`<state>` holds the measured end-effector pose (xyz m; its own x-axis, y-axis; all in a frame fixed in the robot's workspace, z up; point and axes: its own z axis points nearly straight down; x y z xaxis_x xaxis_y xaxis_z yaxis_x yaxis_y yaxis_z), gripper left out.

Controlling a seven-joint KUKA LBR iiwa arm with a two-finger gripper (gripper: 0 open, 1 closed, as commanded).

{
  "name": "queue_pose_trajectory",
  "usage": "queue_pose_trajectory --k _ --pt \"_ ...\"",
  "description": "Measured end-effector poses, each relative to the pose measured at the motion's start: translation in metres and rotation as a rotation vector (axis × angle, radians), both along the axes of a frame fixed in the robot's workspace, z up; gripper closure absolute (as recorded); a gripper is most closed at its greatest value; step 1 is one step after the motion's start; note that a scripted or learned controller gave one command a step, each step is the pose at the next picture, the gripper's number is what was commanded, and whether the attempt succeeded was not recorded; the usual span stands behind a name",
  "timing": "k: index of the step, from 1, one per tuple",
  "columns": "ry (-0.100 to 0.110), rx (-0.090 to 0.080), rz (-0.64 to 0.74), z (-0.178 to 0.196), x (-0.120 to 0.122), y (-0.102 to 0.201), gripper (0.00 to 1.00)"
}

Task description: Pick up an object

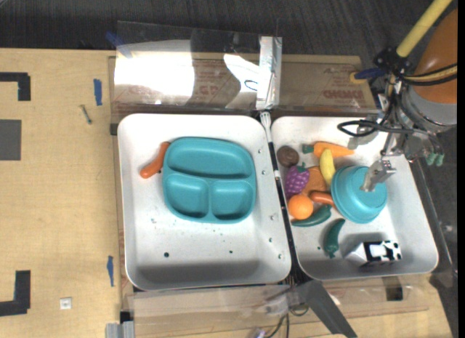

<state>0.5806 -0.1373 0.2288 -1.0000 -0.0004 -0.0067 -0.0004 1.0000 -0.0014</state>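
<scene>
The right bin (425, 216) holds a heap of toy food. In it lie a yellow banana (328, 164), an orange carrot (333, 148), purple grapes (296, 179), an orange fruit (301, 206), a brown round piece (288, 156), a dark green piece (311, 217) and a green pepper-like piece (333, 235). A teal bowl-shaped object (358, 197) sits right of the heap, and a black-and-white toy (381, 251) lies near the front. My gripper (377, 176) hangs over the top of the teal object, at or just above its surface.
The left bin (138, 235) carries a teal divided tray (209, 179) with an orange sausage-shaped piece (153, 161) at its left side. Clear plastic sheeting (196, 67) and cardboard stand behind both bins. The arm (429, 89) comes in over the right bin's far right corner.
</scene>
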Motion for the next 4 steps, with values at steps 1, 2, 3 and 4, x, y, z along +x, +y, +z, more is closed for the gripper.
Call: queue_pose_trajectory --k 1,2,3,4 --pt "-0.004 0.003 -0.219 -0.125 -0.035 -0.019 0.00" --pt "-0.004 0.002 -0.194 -0.140 -0.001 -0.008 0.00" --pt "-0.016 0.006 -0.191 -0.127 0.003 -0.004 1.00" --pt "-0.014 0.002 -0.126 0.056 0.044 0.033 1.00"
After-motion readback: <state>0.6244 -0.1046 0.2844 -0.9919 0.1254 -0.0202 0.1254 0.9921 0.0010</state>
